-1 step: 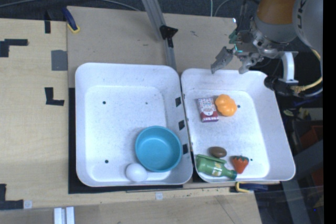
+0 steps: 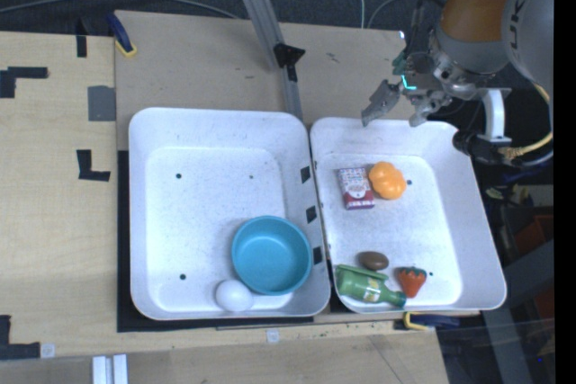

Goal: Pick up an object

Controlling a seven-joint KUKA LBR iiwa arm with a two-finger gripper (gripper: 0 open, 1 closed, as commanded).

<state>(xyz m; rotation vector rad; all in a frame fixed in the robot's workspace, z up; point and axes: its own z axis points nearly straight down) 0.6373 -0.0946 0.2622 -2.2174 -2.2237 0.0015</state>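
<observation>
Above right bin (image 2: pixel 468 193) — open gripper (image 2: pixel 396 114)

We can read almost no text here. On the grey arm (image 2: pixel 540 9), at the right edge of the view, we see part of large dark letters, something like "UK", but the word is cut off. The small red carton (image 2: pixel 356 188) in the right bin (image 2: pixel 468 220) has a printed label with a light patch, too small for us to read. The green bottle (image 2: pixel 369 287) also has a label, but it is not legible.
</observation>
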